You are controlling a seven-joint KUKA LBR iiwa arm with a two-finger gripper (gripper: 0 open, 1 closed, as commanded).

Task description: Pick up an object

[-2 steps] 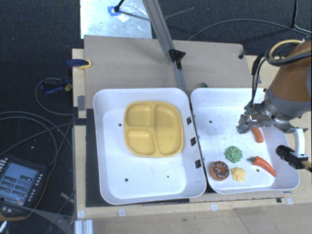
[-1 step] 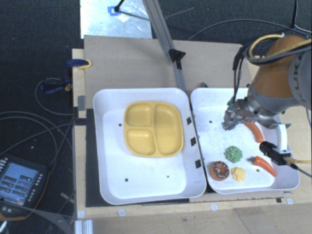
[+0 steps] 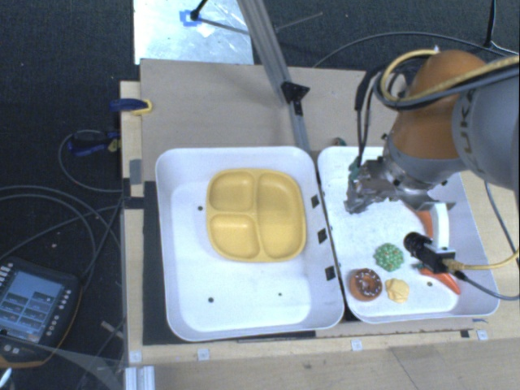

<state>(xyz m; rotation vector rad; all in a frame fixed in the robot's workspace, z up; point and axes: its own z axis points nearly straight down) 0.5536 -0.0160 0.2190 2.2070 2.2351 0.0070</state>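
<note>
Gripper (image 3: 356, 201), opening not discernible, hangs over right bin (image 3: 351, 246); green ball (image 3: 389, 257) lies nearest, frontward, apart.

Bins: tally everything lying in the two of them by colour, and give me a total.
Yellow: 2, the divided plate and a small lump
Green: 1, a knobbly ball
Brown: 1, a doughnut
Orange: 1, a long piece, partly hidden
Total: 5
</note>
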